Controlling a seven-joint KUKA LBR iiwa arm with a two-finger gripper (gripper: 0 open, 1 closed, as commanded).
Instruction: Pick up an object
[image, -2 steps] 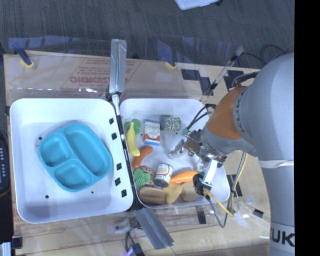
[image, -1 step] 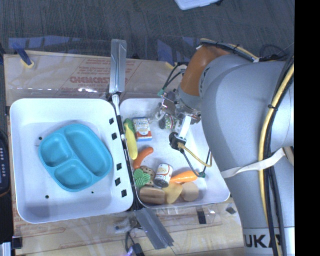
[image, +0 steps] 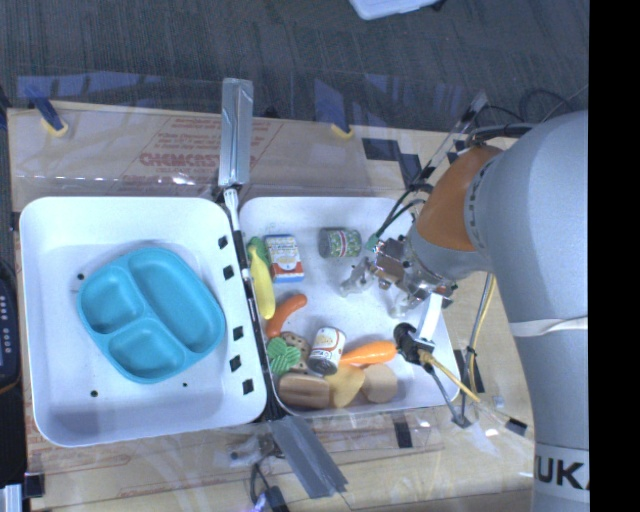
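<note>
The right bin (image: 300, 212) holds several toy foods. A green can (image: 340, 242) lies at its back, with a small blue and white carton (image: 284, 256) to its left. A yellow banana (image: 262, 283) and an orange sausage (image: 287, 312) lie along the left wall. At the front are a small tin (image: 326, 350), a carrot (image: 368, 352), a bread roll (image: 305, 390) and a beige lump (image: 380, 383). My gripper (image: 377, 287) hangs over the bin's right side, just right of the green can and above the carrot. Its fingers (image: 352, 281) stand apart with nothing between them.
The left bin (image: 45, 330) holds a blue divided plate (image: 150, 312). A metal divider (image: 236, 130) runs between the bins. A green textured toy (image: 285, 352) sits by the tin. The arm (image: 540, 220) and its cables cover the right bin's right edge.
</note>
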